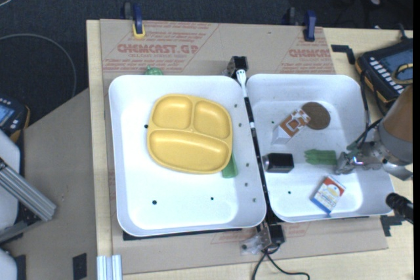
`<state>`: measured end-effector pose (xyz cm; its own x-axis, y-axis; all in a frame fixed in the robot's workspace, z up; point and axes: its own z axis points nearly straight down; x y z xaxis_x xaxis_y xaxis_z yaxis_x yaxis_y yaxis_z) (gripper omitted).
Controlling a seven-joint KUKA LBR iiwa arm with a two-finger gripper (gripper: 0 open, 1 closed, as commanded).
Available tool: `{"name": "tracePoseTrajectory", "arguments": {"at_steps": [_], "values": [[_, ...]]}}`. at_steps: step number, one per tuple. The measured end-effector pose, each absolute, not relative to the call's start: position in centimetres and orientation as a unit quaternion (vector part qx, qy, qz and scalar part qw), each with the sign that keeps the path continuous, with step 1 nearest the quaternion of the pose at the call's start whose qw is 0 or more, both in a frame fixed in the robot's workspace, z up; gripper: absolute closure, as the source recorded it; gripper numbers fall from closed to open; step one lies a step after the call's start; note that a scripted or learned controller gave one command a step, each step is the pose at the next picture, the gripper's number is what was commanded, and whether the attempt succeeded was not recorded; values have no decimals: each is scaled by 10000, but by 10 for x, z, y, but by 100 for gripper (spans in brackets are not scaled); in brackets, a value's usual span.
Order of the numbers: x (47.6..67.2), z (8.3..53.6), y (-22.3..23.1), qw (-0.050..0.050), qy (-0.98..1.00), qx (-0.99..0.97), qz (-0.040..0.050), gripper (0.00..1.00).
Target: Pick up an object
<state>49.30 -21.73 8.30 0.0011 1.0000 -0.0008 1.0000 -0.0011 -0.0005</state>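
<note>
The right bin (354, 92) holds several small objects. A brown round disc (316, 115) lies toward the back, with an orange-and-white packet (293, 124) touching its left side. A black block (280, 162) sits near the bin's left wall. To its right lies a green piece (319, 157). A small white, blue and orange box (328, 194) rests near the front. My gripper (349, 161) reaches in from the right, low over the bin, just right of the green piece and above the small box.
The left bin (131, 141) carries a yellow divided plate (190, 134) with a green scrap (229, 169) at its lower right edge. A black-and-yellow device (387, 69) sits on the bench at the right. Clamps hold the board at the back.
</note>
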Motion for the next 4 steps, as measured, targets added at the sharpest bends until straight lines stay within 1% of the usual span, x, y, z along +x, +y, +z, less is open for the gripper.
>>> {"name": "tracePoseTrajectory", "arguments": {"at_steps": [1, 2, 3, 4], "values": [[504, 97, -224, 21, 7072, 7070, 2, 100], [508, 84, -170, -23, 7088, 7054, 3, 100], [496, 84, -99, -27, 7092, 7050, 4, 100], [495, 190, -41, 31, 7096, 7046, 36, 100]]}}
